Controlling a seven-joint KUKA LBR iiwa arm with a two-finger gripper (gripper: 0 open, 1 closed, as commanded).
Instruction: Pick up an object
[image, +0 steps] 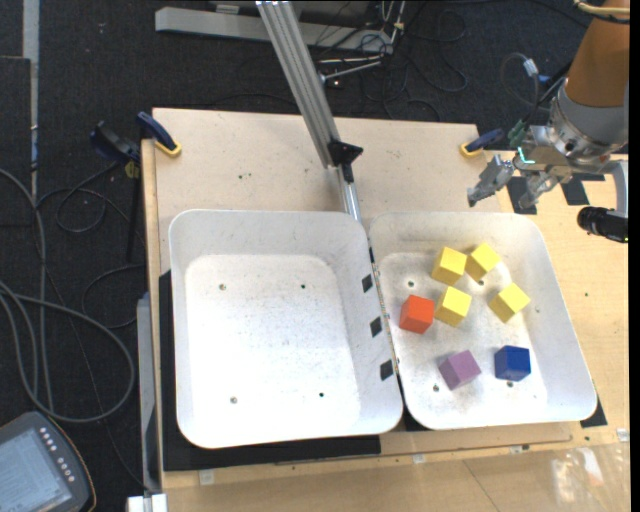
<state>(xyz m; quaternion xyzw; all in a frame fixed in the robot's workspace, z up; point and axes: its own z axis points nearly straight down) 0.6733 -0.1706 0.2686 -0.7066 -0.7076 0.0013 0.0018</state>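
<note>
— Where was your tool at that moment?

— My tool (497, 186) hung over the bench (260, 160), just past the far rim of the right bin (560, 330), at about one o'clock from the bin's middle. Nothing sat between its fingers. Whether they were spread or pressed together I could not tell; they were small and blurred.

— And the things to pick from?

— All in the right bin. Four yellow cubes: one (450, 265) toward eleven o'clock of the cluster, a second (483, 260) just beside it at twelve, a third (454, 305) near the middle, the fourth (509, 301) at three o'clock. An orange cube (417, 314) lay touching, or nearly touching, the middle yellow one on its nine o'clock side. A purple cube (460, 369) lay at six o'clock, and a blue cube (512, 363) near it at five.

— The left bin?

— The left bin (200, 250) lay beside the right one, their rims meeting at the middle. My tool was well apart from every cube.
</note>
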